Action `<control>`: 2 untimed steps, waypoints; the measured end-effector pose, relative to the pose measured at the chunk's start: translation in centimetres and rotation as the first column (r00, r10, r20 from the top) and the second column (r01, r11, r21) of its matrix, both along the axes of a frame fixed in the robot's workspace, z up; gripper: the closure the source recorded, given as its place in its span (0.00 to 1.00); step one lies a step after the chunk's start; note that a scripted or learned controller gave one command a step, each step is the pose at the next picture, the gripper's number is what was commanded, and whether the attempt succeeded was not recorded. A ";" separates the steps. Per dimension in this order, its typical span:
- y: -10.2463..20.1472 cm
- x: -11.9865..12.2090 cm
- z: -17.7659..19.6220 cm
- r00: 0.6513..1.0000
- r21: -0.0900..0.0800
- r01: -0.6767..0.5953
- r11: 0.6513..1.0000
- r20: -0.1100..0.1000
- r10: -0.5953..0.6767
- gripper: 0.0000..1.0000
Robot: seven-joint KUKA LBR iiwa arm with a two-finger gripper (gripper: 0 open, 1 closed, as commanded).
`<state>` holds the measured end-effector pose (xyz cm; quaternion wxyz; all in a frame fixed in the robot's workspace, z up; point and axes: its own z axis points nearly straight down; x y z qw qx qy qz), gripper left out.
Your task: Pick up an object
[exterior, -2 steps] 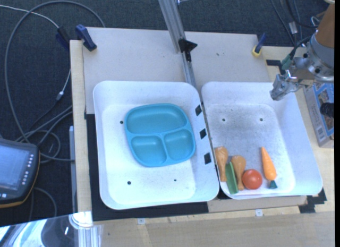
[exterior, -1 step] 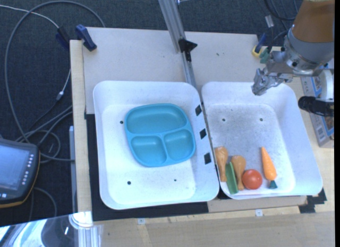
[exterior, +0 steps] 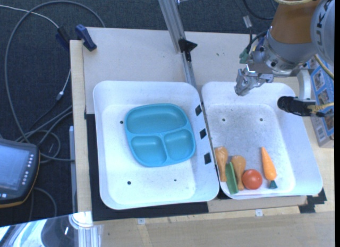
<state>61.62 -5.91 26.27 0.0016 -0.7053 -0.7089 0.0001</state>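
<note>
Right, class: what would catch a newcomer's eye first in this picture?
The blue tray in the left bin stands out most. Next comes the bright toy food along the right bin's near edge: a tomato and a carrot. The gripper hangs over that bin's far edge.

Tray (exterior: 158, 134) in L bin (exterior: 109, 187), veg (exterior: 245, 170) in R bin (exterior: 292, 134).

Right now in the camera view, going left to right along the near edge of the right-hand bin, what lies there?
Small orange toy vegetable → flat green toy stick → tan gourd-shaped toy → round red toy tomato → orange toy carrot with green tip.
</note>
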 end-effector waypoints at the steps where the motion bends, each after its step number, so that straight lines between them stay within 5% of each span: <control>1: 5.5 0.3 0.1 1.000 0.000 -0.001 1.000 0.002 0.001 1.00; 2: 10.5 0.9 -0.3 1.000 0.000 -0.001 1.000 0.003 0.001 1.00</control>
